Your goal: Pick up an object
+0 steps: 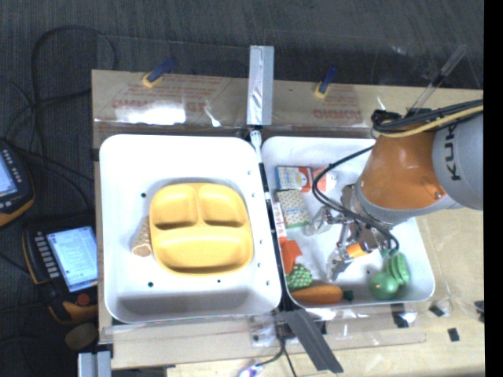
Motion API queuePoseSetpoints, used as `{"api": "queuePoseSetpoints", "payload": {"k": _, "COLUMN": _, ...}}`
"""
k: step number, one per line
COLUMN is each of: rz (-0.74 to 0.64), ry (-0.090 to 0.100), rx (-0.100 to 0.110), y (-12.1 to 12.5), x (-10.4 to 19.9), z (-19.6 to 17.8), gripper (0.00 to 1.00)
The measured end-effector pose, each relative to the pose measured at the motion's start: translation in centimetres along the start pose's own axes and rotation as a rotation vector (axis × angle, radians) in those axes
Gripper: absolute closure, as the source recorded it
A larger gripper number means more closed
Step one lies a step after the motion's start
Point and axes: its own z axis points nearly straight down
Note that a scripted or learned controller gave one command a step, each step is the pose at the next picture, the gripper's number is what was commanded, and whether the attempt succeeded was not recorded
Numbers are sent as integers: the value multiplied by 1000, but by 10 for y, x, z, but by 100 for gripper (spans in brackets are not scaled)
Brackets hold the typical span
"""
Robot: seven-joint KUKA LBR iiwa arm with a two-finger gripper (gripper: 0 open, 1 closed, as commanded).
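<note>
Glossy yellow three-compartment tray (201, 228) in left white bin (118, 210); metal gripper (346, 250) over right bin's toys, finger state indiscernible.

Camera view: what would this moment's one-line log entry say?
end effector: low inside right bin | beside: green toy, carrot | yellow tray: left bin

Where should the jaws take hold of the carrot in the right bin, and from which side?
Probably at the middle of the carrot, coming straight down. It lies flat and long along the near wall of the right bin, so the jaws should close across its narrow width. The wall leaves little room there, so keep slightly toward the bin's inside.
</note>
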Motion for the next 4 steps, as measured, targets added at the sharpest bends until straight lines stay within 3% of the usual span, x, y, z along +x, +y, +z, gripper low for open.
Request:
{"api": "queuePoseSetpoints", "payload": {"k": 1, "rz": -1, "ry": -3, "rx": 3, "y": 0, "x": -1, "z": -10, "gripper": 100}}
{"api": "queuePoseSetpoints", "payload": {"k": 2, "rz": -1, "ry": -2, "rx": 4, "y": 0, "x": -1, "z": -10, "gripper": 0}}
{"api": "queuePoseSetpoints", "payload": {"k": 3, "rz": -86, "ry": -13, "rx": 4, "y": -19, "x": -83, "z": 4, "gripper": 0}}
{"api": "queuePoseSetpoints", "payload": {"k": 4, "rz": -42, "ry": -10, "rx": 0, "y": -8, "x": 3, "z": 4, "gripper": 0}}
